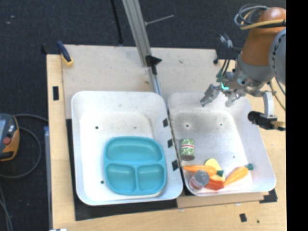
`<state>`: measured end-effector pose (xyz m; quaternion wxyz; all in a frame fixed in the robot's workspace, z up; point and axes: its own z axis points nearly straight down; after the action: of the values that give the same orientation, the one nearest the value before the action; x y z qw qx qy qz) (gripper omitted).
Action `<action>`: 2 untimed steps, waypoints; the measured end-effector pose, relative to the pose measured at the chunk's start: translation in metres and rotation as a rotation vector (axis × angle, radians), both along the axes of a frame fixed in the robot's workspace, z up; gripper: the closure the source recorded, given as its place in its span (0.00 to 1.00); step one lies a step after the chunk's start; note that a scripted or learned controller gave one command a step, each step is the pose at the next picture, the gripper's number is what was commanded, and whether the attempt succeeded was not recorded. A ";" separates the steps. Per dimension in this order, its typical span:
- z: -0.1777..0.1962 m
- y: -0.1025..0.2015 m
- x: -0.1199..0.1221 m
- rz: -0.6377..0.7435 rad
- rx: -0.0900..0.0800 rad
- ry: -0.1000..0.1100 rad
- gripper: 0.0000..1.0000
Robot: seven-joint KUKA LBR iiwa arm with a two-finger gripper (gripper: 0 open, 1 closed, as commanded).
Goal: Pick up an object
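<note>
The gripper is hovering wide open, holding nothing, over the right bin's far rim, well apart from the toy carrots.

The gripper hangs with fingers spread over the right bin's far rim, nothing between them, well apart from the small can and toy carrots near its front.

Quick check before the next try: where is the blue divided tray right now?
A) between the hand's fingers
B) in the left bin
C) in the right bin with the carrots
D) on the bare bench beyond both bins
B: the blue divided tray lies flat in the left bin, while the hand hangs over the far edge of the right bin.
</note>
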<state>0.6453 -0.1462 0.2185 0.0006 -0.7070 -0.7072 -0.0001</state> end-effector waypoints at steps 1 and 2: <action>0.001 0.000 0.001 0.000 0.000 -0.003 0.00; -0.046 -0.007 -0.007 -0.001 -0.003 0.002 0.00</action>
<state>0.6382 -0.1530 0.1730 0.0002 -0.7075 -0.7067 0.0019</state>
